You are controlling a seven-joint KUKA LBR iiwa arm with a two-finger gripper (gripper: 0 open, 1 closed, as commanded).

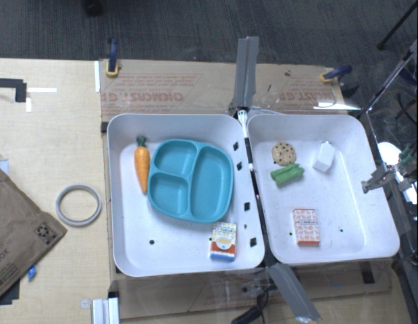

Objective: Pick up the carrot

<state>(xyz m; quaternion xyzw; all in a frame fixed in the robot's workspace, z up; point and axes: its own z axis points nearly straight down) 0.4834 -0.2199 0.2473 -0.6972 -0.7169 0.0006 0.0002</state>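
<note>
Camera view: I see the carrot [142,166] lying lengthwise in the left bin [127,248], just beside the teal divided plate [192,179] (leafy end toward the far wall) | small carton [223,241] near the front wall | right bin [371,248]: cookie [283,153], green piece [287,174], red-patterned packet [306,226] | gripper state: I cannot tell.

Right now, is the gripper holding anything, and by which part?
Nothing is held. The carrot lies alone in the left bin, beside the blue divided plate, with nothing gripping it.
</note>
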